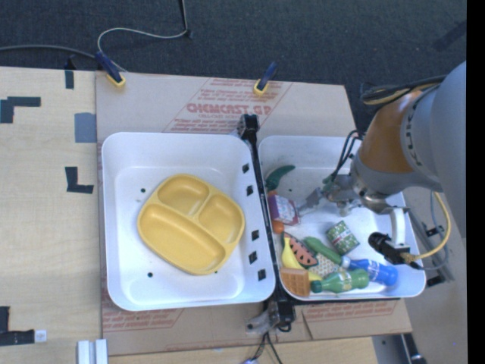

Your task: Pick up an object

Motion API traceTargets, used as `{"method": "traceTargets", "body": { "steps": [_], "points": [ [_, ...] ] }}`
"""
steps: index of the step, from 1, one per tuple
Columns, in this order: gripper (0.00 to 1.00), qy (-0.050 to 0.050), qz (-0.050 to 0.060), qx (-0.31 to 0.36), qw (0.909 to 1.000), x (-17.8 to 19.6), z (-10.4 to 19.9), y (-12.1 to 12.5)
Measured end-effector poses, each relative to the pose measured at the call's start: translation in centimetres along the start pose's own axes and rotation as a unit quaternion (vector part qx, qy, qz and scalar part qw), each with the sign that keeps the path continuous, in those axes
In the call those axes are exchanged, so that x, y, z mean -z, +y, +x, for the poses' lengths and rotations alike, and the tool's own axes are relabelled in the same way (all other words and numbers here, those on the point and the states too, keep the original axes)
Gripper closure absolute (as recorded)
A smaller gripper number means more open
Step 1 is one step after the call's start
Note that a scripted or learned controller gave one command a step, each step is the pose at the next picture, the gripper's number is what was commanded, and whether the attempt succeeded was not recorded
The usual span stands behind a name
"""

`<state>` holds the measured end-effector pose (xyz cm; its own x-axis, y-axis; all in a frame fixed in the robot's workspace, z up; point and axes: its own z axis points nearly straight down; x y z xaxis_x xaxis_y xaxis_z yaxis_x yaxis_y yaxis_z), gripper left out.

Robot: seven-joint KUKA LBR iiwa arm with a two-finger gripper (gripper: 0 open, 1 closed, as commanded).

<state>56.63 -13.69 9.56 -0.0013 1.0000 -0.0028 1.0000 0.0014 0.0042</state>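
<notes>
Arm low over right bin

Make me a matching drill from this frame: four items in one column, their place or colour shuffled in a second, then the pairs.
Column one:
1. divided plate
2. green bottle
3. small can
4. end effector

Column two:
A. lying along the right bin's near wall
B. yellow, alone in the left bin
C. low over the right bin, near its left side
D. green label, tilted, mid right bin

Pairs: 1-B, 2-A, 3-D, 4-C
</notes>
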Motion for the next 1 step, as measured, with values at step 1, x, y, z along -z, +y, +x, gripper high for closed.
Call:
{"method": "traceTargets", "body": {
  "steps": [1],
  "points": [
    [1.00, 0.000, 0.001, 0.000, 1.0000, 0.92, 0.06, -0.01]
  ]
}}
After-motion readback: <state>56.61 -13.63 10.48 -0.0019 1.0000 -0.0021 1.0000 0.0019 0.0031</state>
